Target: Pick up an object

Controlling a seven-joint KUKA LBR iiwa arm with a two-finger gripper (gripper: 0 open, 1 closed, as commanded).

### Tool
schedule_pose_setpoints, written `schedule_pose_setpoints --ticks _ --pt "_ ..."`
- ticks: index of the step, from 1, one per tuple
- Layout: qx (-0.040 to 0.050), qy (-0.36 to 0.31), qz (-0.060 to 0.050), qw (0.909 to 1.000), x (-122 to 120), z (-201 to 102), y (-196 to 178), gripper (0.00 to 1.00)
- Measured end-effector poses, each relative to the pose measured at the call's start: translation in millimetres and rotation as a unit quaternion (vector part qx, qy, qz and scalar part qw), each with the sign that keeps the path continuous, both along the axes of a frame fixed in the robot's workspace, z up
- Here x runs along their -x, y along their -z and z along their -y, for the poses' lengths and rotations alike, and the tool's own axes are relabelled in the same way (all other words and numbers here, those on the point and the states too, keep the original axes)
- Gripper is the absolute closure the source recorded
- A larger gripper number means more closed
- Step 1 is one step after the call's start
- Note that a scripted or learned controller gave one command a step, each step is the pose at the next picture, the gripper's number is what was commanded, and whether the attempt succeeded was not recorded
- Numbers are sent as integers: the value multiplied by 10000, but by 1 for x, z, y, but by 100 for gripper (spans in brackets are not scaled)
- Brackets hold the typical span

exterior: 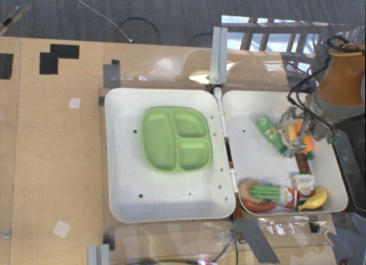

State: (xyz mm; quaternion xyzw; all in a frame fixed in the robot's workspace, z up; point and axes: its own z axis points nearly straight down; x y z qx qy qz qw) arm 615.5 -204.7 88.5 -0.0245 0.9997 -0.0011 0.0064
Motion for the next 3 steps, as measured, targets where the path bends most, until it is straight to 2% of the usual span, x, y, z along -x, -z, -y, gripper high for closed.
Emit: schedule_pose_setpoints --ticks 1,2,3 --pt "15 -32 65 10000 -4 -1 -16 100" --pt "-5 442 3 9990 72 1 -2 100" --pt "-36 2958 10 9552 -27 -1 -28 100"
